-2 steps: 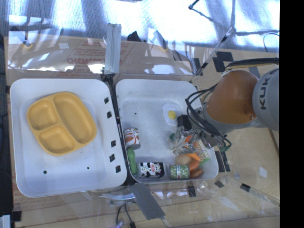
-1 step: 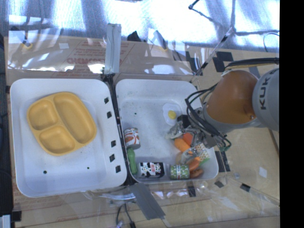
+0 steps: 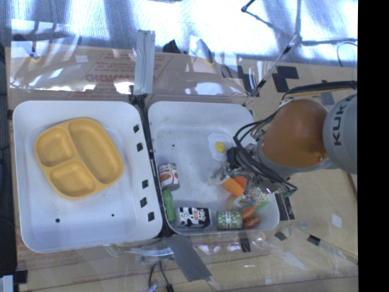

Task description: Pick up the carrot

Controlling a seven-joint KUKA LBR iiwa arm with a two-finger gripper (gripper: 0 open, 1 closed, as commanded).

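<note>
The carrot (image 3: pixel 236 185), a short orange piece, lies in the right bin (image 3: pixel 182 120) near its right wall. My gripper (image 3: pixel 228 175) is low in that bin, directly over the carrot's left end and touching or nearly touching it. The wrist and cables hide part of the carrot. The arm's orange band (image 3: pixel 294 134) sits just right of the bin's wall.
A fried egg (image 3: pixel 219 145) lies just above the gripper. A small can (image 3: pixel 168 176), a green vegetable (image 3: pixel 168 204), a black-and-white carton (image 3: pixel 193 216), a green can (image 3: pixel 229 219) and a reddish item (image 3: pixel 250 216) line the bin's front. The left bin (image 3: pixel 36 224) holds a yellow divided plate (image 3: pixel 78 157).
</note>
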